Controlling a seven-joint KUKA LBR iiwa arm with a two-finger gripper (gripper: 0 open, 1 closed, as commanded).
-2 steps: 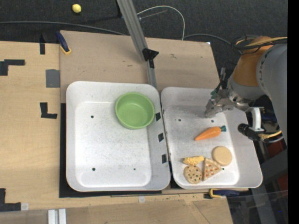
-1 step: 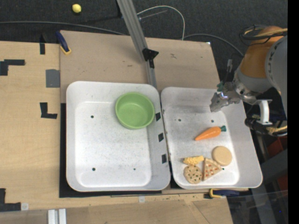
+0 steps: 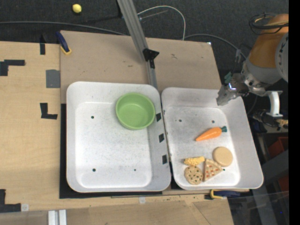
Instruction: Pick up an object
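- The gripper (image 3: pixel 225 96) hung over the right bin's (image 3: pixel 251 172) far corner, nothing in its grasp; whether it was parted could not be told.
- The carrot (image 3: pixel 208 134) lay mid-bin, well apart from it.
- The approach seemed barely begun; next it would need to travel over the carrot and descend.

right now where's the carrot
In the right bin, mid-right, the carrot lies above the round cookie and below the gripper.
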